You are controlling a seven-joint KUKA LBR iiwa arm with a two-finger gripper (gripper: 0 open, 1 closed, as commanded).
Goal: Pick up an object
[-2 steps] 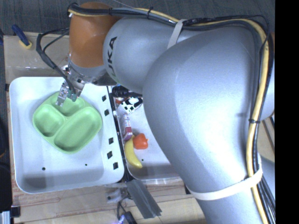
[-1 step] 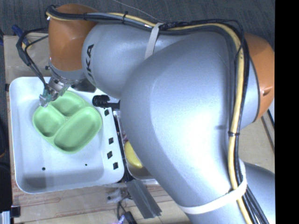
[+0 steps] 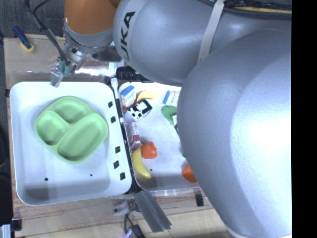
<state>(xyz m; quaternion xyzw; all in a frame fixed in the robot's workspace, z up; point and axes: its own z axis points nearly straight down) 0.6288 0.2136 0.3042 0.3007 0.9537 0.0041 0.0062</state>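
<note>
The grey arm [image 3: 237, 108] is looming over the right bin [image 3: 163, 182] on the wooden tabletop [image 3: 74, 214]; the tool's [image 3: 58, 76] opening is unclear.

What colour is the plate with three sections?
Light green. The plate shows best in the camera view, in the left bin.
</note>
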